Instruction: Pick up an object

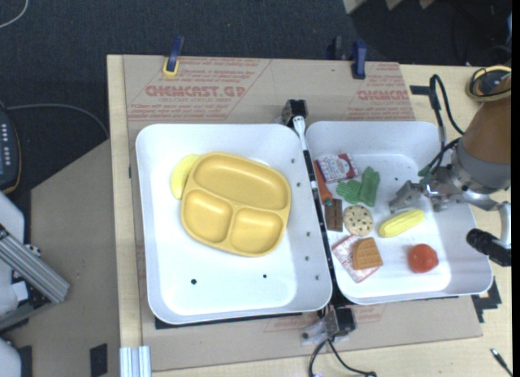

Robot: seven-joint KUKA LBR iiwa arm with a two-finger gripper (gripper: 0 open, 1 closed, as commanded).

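— Yellow plastic corn, right of centre in the right bin: is it awkward?
— Light, stiff, slick; you'd pinch its middle. End effector hovers just above it, fingers apart, holding nothing

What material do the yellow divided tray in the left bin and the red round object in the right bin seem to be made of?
Yellow divided tray: probably moulded plastic, smooth and slightly glossy, judging by its even colour and soft highlights on its rounded compartments.
Red round object: likely a plastic toy tomato, uniformly red with a dull sheen; too small to be sure.
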